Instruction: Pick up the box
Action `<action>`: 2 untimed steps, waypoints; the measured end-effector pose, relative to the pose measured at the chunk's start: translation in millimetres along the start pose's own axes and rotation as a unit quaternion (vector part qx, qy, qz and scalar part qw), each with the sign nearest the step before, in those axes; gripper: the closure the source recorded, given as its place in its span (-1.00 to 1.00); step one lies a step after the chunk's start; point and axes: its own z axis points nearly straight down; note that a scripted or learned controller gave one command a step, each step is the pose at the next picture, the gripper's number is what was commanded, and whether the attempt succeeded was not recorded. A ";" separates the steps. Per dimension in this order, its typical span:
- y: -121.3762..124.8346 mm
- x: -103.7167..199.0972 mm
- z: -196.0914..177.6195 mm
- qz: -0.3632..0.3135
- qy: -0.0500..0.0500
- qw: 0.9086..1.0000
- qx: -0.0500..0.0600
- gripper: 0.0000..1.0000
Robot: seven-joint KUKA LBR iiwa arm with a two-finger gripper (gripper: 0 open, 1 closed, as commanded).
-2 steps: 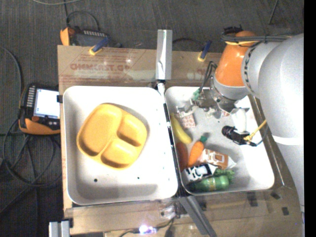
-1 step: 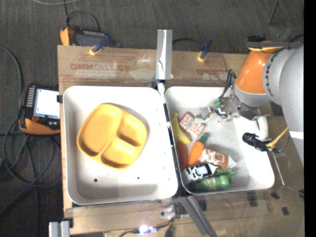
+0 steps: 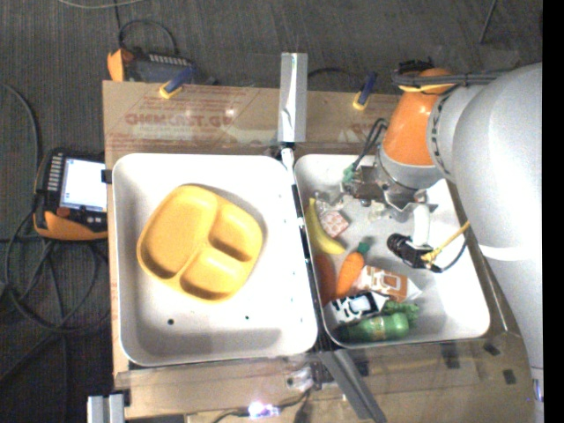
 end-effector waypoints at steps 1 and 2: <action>-13.6 -22.1 -0.3 0.076 0.003 0.997 -0.001 -1.00; -12.6 -22.9 -11.1 0.076 0.003 0.997 -0.002 1.00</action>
